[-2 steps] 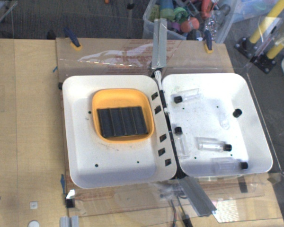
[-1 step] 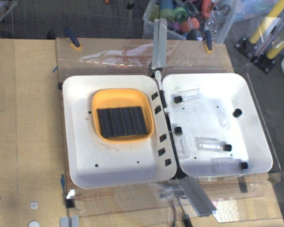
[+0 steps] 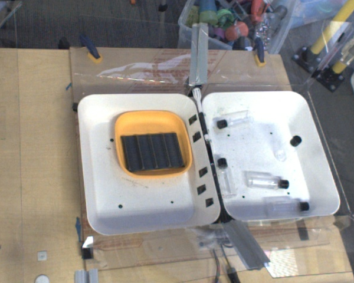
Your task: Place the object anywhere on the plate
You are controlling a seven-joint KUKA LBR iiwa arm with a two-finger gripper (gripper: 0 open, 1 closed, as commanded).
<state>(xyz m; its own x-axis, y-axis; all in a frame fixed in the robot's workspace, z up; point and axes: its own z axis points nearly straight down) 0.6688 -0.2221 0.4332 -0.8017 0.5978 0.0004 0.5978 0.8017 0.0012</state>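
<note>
An orange plate (image 3: 154, 119) with rounded corners lies in the left white bin (image 3: 99, 181), a little toward its back. A black, ribbed, rectangular object (image 3: 152, 151) rests flat on the plate, covering most of its front half, with its near edge close to the plate's front rim.
The right white bin (image 3: 320, 175) holds several clear vials with black caps, one at the back left (image 3: 231, 121) and one near the front (image 3: 266, 183), plus a loose black cap (image 3: 295, 140). A clear tub of colourful toys (image 3: 236, 7) stands behind the bins.
</note>
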